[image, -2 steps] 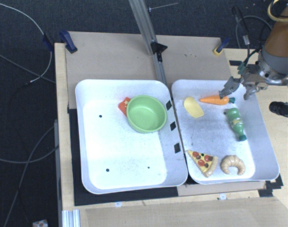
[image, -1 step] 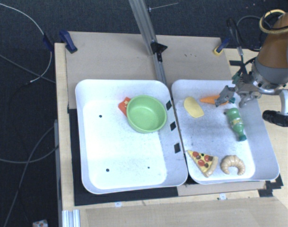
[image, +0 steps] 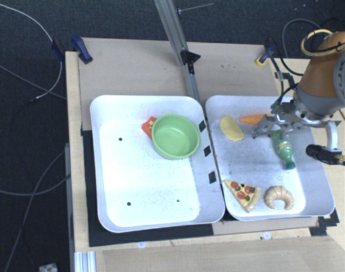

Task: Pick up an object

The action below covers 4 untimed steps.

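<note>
— Where is your hand?

— My hand (image: 272,123) hangs low over the far part of the right bin (image: 319,200), fingers spread wide with nothing between them. The orange carrot (image: 252,119) lies just beside one fingertip; the green bottle (image: 284,151) lies just under the other.

— What else is in that bin?

— A yellow piece (image: 232,129) near the left wall, and a pizza slice (image: 243,194) and a croissant (image: 279,197) along the near edge.

— And the left bin (image: 132,208)?

— A green bowl (image: 174,136), touching a small red thing (image: 148,126) half hidden behind it.
</note>
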Each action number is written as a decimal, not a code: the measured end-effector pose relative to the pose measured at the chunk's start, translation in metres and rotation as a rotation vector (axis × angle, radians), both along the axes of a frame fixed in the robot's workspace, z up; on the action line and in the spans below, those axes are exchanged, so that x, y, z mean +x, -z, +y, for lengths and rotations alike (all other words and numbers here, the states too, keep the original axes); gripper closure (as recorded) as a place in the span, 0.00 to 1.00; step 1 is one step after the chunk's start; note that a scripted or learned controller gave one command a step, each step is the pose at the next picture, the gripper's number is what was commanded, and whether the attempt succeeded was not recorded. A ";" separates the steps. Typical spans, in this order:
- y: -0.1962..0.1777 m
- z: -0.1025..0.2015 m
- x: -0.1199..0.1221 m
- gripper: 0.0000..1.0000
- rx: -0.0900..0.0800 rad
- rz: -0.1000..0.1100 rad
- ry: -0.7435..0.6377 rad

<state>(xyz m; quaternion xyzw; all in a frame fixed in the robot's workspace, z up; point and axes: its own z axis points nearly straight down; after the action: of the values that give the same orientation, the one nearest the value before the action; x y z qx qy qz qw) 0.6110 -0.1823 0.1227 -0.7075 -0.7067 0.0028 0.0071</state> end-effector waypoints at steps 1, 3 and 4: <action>0.029 0.001 -0.001 0.00 0.000 0.000 -0.001; -0.050 0.008 -0.001 1.00 -0.006 -0.021 -0.002; -0.102 0.008 0.001 1.00 -0.006 -0.021 -0.003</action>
<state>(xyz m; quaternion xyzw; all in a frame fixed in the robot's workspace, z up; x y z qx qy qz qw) 0.6117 -0.1741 0.2251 -0.7065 -0.7077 -0.0025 -0.0027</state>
